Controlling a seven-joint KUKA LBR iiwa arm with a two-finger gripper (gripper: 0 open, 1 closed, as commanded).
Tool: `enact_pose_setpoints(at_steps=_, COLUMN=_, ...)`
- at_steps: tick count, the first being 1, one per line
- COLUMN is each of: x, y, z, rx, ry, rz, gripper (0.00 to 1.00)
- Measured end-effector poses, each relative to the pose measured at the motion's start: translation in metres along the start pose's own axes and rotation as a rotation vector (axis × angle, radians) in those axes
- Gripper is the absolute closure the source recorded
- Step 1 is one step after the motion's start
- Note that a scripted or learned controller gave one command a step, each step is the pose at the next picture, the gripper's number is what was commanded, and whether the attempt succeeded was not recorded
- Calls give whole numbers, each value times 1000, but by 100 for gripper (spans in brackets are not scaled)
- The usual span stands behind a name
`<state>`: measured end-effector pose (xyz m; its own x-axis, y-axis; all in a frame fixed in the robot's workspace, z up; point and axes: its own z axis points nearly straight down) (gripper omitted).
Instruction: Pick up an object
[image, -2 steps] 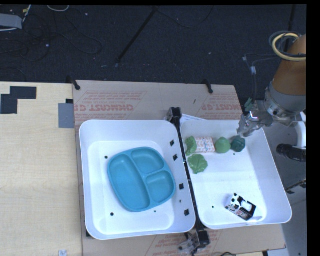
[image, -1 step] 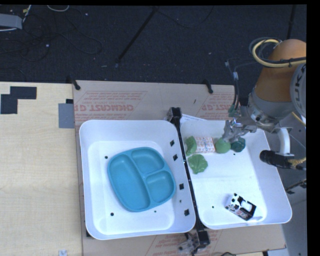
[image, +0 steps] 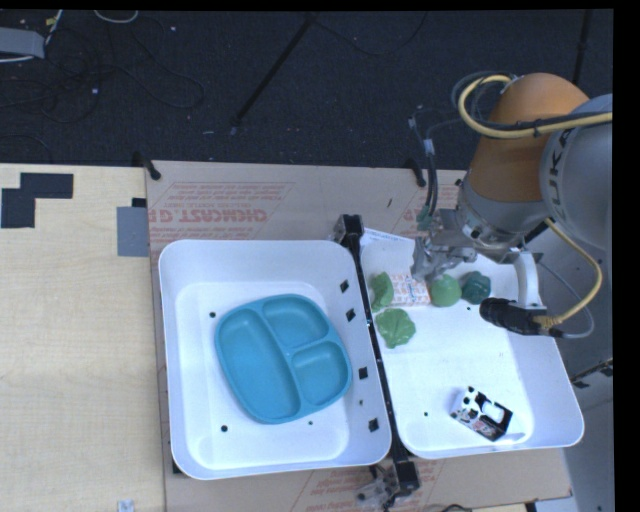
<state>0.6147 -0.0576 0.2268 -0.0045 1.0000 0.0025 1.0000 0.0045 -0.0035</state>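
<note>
Near right bin's back rim, claw.

Red printing runs across the brown cardboard sheet under the two bins, on its far strip. The letters are upside down and mirrored from this angle, too faint to make out as words. More red printing shows on the near edge of the same sheet, also unreadable. Dark letters run down the grey arm at the right; they look like part of "KUKA", though only a fragment shows.
</note>
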Motion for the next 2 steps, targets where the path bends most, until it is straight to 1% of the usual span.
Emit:
enact_pose_setpoints(at_steps=1, x=55, y=-7, z=-10, rx=0, ry=0, rz=0, gripper=100)
enact_pose_setpoints(at_steps=2, x=118, y=-13, z=-9, rx=1, ry=0, rz=-1, gripper=100)
